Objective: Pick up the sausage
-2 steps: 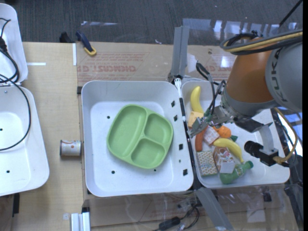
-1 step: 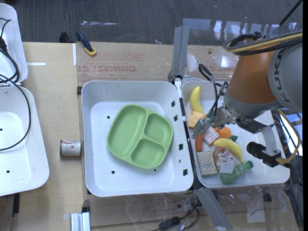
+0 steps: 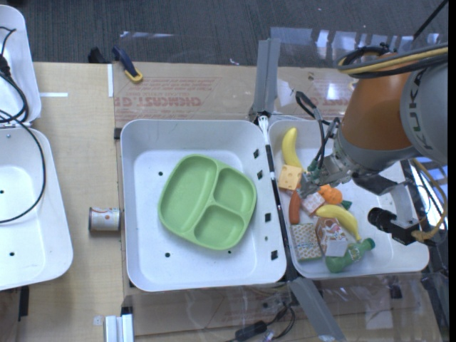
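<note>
Down in the right bin (image 3: 417, 258), the sausage (image 3: 295, 206) lies as a short reddish-orange piece along the left wall, lengthwise from far to near, just nearer the viewer than a cheese wedge (image 3: 288, 177) and a banana (image 3: 288, 147) that sit farther back along the same wall. Crowded against its right side are a small wrapped packet (image 3: 313, 203), an orange carrot-like piece (image 3: 330, 194), a second banana (image 3: 338, 218), a waffle-patterned square (image 3: 306, 241), a printed carton (image 3: 333, 238) and a green bottle (image 3: 348, 256) at the near end, so the sausage has toys on one side and the bin wall on the other, which probably leaves little room for a grasp. The gripper (image 3: 311, 184) hangs low over this pile, just right of and slightly beyond the sausage's far end, apparently positioned for a descent onto it; whether it is spread or closed cannot be told, and nothing is visibly held. Left of all this, the other bin (image 3: 135, 212) holds a green divided plate (image 3: 207, 201).
</note>
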